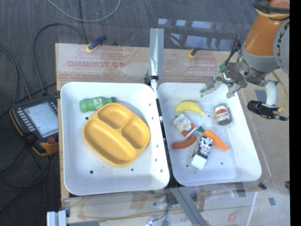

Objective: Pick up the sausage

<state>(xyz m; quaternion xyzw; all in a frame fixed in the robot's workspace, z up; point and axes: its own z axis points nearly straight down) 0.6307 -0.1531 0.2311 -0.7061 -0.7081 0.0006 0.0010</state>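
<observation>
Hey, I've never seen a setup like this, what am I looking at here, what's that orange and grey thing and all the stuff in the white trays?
That is a robot arm, seen from a camera above the bench. Its gripper hangs open over the right bin's far edge, holding nothing. That bin holds toy food: a sausage, banana, carrot, small can, milk carton and another small carton. The left bin holds a yellow divided plate and a green bottle.

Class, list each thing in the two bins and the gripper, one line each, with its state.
gripper: jaws open, holding nothing
sausage: lying flat, untouched
banana: lying flat
can: on its side
carrot: lying flat
milk carton: lying down
green bottle: on its side
yellow tray: right way up
</observation>
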